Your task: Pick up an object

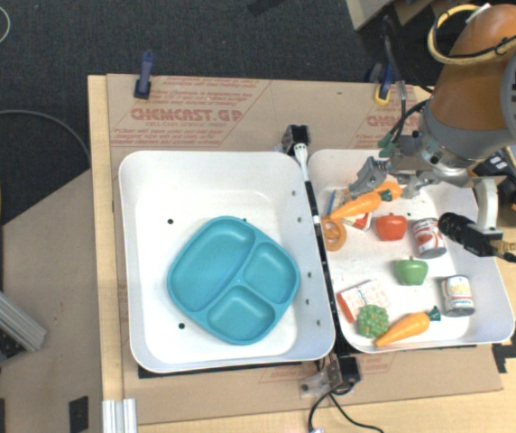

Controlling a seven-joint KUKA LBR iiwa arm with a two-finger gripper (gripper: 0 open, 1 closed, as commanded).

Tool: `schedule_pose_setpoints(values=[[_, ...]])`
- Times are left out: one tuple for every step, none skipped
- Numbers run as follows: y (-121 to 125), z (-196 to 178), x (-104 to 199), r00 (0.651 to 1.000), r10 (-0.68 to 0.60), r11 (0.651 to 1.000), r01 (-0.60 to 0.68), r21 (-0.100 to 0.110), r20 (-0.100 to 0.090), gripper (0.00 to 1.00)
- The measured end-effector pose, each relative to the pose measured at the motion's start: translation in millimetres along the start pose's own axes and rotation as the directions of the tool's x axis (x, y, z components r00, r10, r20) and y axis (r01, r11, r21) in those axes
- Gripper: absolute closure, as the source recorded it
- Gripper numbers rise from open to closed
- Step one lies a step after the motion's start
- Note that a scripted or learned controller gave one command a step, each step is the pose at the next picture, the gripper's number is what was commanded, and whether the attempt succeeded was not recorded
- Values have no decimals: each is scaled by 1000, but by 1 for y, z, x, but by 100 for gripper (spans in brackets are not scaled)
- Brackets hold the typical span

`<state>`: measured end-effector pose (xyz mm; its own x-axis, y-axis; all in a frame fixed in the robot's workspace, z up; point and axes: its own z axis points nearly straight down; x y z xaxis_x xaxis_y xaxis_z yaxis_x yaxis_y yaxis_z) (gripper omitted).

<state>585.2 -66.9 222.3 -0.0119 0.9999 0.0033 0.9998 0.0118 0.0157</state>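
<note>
You saw a brown worktop on a dark floor, with two white bins side by side. The left bin held a blue plate with three parts. The right bin held toy food: a carrot near the top, a red tomato, a green pepper, two small cans, broccoli and another carrot. The tool was right over the top carrot. You could not tell if it was open or closed.

teal plate, orange carrot, green pepper, white bins.
</note>
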Motion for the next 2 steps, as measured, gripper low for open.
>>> schedule_pose_setpoints(values=[[-27, 143, -53, 1000, 18, 1000, -18, 22, 3, 0], [-96, 30, -21, 1000, 10, 1000, -10, 12, 2, 0]])
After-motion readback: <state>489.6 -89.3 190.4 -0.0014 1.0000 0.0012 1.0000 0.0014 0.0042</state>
